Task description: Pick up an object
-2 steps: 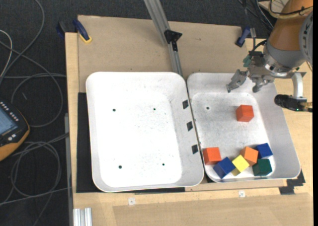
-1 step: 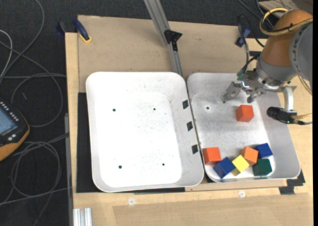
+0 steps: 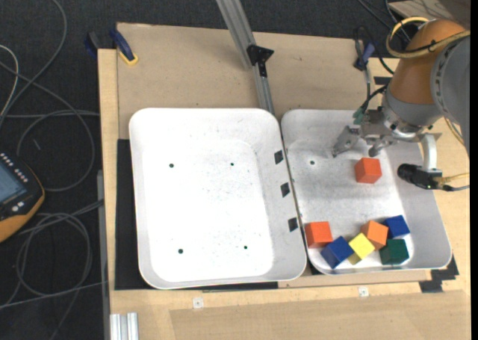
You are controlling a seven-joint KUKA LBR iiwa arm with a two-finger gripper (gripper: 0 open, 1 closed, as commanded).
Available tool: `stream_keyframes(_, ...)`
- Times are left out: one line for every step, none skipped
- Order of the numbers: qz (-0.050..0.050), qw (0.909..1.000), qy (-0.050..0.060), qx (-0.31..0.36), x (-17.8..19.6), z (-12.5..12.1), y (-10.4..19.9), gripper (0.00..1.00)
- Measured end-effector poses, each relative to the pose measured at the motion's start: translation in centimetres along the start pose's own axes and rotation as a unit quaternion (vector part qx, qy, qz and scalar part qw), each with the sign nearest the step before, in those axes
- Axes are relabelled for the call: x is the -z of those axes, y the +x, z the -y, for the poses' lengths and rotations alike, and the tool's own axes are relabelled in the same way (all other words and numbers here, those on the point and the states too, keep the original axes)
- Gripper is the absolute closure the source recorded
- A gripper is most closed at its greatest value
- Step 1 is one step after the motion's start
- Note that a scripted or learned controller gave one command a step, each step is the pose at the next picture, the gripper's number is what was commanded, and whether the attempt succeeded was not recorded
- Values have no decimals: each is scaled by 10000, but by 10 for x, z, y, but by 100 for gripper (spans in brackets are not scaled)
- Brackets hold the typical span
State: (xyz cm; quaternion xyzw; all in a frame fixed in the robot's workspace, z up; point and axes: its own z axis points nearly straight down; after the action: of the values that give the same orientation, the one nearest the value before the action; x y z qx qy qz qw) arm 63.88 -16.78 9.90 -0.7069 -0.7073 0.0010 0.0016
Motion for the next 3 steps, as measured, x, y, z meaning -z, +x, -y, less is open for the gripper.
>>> stream_keyframes(1, 10000, -25, 0, 13, -1, 0, 100)
stream_keyframes(10, 10000, -51, 3, 58, -4, 4, 100)
stream_keyframes(12, 10000, -56, 7, 108, -15, 6, 100)
